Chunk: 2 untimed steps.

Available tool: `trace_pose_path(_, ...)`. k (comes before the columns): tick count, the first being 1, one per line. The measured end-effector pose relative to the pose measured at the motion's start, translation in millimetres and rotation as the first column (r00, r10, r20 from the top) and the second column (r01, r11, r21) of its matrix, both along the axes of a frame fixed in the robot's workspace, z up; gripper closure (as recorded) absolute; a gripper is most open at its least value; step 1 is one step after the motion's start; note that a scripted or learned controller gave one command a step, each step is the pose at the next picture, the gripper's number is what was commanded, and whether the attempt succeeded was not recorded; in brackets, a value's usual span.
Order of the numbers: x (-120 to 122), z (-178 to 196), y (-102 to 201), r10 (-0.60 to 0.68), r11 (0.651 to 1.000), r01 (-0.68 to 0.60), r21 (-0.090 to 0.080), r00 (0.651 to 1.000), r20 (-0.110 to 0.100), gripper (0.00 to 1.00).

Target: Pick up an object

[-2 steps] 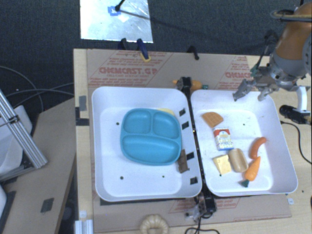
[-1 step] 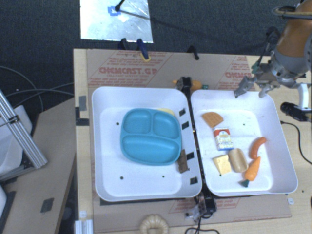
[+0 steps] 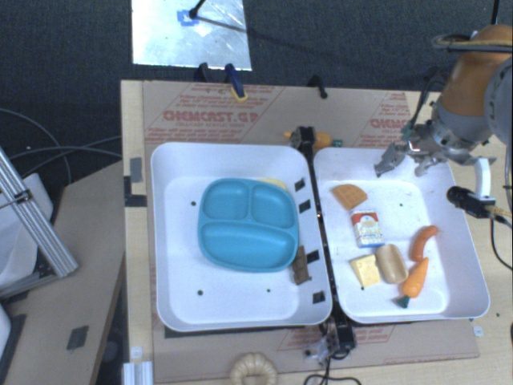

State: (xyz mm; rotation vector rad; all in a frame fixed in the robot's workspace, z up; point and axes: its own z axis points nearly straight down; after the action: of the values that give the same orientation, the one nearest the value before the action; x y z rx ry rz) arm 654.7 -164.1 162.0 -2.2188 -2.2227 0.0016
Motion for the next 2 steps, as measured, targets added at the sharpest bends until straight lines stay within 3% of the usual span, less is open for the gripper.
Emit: trace_pose_path(2,-3,-79,-8,0.002,1.0,-0.002,-0.001,1.0,0.002,0.0)
